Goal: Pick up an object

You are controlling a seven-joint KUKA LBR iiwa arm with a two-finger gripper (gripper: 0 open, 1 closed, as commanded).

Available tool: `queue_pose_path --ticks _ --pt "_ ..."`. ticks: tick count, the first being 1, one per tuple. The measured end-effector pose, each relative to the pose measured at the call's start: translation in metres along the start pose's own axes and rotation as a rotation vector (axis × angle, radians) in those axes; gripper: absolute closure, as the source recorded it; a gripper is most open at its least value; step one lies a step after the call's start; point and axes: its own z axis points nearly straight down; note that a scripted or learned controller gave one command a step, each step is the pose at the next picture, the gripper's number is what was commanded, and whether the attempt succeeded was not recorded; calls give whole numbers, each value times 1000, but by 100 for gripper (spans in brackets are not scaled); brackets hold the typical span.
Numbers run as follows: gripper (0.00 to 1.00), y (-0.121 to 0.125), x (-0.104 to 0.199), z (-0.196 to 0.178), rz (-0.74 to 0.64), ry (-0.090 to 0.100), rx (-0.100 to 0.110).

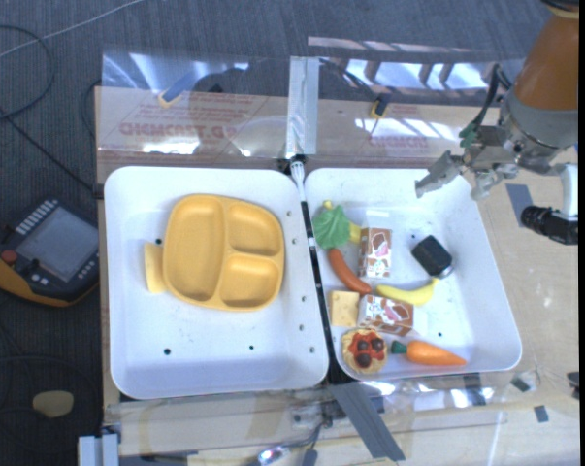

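- Toy food pile sits in right bin (486, 289): carrot (430, 353), banana (408, 292), black block (432, 254), greens (332, 225).
- Tool (459, 175) spread, nothing in it, above the bin's far right corner, apart from the items.
- Yellow tray (222, 251) in left bin (127, 289).

You had two white bins side by side: the left bin (127, 289) held a yellow divided plate (222, 250). The right bin (491, 289) held a green leafy toy (332, 225), two carrots (348, 271) (430, 353), a banana (408, 292), a black block (432, 254), two snack packets (375, 251) (385, 313) and a small fruit tart (367, 349). Your gripper (457, 176) hung over that bin's far right corner, fingers spread, nothing between them.
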Motion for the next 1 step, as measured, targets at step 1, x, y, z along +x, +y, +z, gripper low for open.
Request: queue_pose_path --ticks 1 --pt "0 12 18 168 118 -5 -7"
